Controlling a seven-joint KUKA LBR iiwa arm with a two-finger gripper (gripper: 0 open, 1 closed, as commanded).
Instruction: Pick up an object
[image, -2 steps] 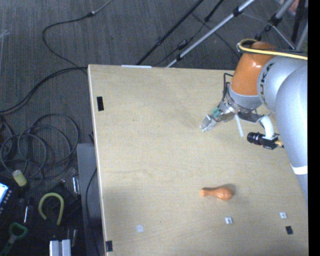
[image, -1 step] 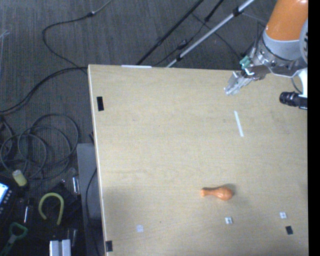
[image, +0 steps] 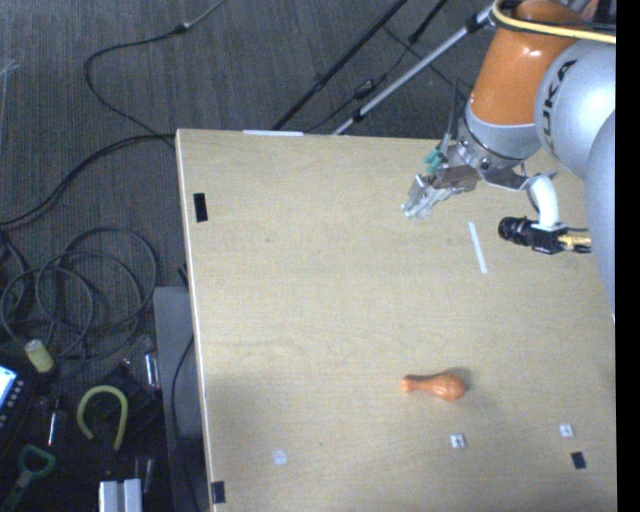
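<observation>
While the gripper is hanging at about one o'clock over the tan bench top, whether its jaws are open or closed cannot be told at this size; nothing is showing between them.

Item 1, task object: an orange pear-shaped object, lying on its side at about five o'clock, well apart from the gripper. Its bulb is pointing toward three o'clock, its narrow neck toward nine. Judged light and probably smooth, so likely to roll or slip; the grasp is best taken across the bulb's widest part, or where the neck is meeting it.

Item 2: a thin white stick, lying flat at two o'clock, near the gripper.

Item 3: a black cylindrical fitting on the arm's side, at three o'clock.

Item 4: small markers sitting just past the orange object, toward six o'clock.

Nothing is standing between gripper and object; the path is looking clear.
</observation>
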